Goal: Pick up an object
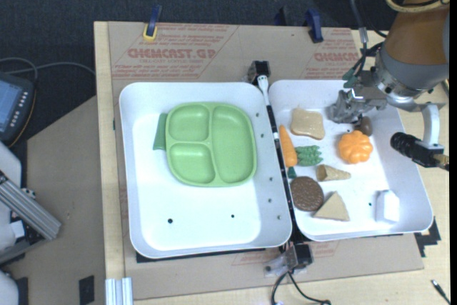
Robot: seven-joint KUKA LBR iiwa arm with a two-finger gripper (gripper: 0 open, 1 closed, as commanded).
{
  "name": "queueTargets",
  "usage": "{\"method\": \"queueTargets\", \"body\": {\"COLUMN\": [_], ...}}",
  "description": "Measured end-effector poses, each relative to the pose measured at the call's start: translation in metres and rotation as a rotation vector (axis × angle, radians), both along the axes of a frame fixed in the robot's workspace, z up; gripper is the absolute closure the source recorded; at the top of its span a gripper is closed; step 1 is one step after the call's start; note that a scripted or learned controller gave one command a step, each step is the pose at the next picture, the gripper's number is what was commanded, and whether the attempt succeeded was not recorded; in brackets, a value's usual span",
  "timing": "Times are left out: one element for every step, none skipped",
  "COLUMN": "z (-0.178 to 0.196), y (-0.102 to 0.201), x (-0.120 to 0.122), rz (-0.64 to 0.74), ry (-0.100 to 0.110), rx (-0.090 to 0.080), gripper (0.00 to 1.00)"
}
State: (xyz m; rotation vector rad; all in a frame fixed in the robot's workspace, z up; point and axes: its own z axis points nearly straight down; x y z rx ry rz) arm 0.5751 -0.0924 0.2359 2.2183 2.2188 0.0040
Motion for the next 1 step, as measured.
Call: {"method": "queueTargets", "body": {"z": [-0.0210], "y": [0.0067], "x": [0.0031], "rz": [0.000], "ry": [0.008], "rx": [0.002], "gripper": [1.00]}}
